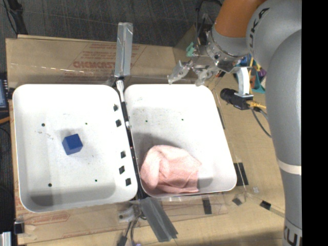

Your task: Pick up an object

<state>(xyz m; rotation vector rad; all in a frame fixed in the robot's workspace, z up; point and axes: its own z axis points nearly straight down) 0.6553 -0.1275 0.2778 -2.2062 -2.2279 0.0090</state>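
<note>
Cloth: pink cloth (169,169), bunched into a lump, lies in the right bin (174,111) at its near side, touching the near wall.
Cube: small blue cube (73,143) sits on the floor of the left bin (31,117), left of centre, apart from every wall.
Claw: gripper (190,75) hangs over the far rim of the right bin, its pale fingers spread wide with nothing between them; well apart from both cloth and cube.
Arm: grey arm (279,76) comes in from the right, with the orange band (238,6) above the wrist.
Writing on arm: grey letters on the upper link (259,17) read as part of "KUKA"; two more letters, "KU", show at the lower right.
Writing on cardboard: red print on the cardboard (61,55) beyond the bins, too faint and blurred to read.
Between bins: a grey bar (123,50) stands at the far end of the gap, and small black tabs (123,155) run along the divide.
Bin floors: both are white with a few dark specks.
In the way: nothing lies on the cloth or the cube; the right bin's floor between claw and cloth is bare.
</note>
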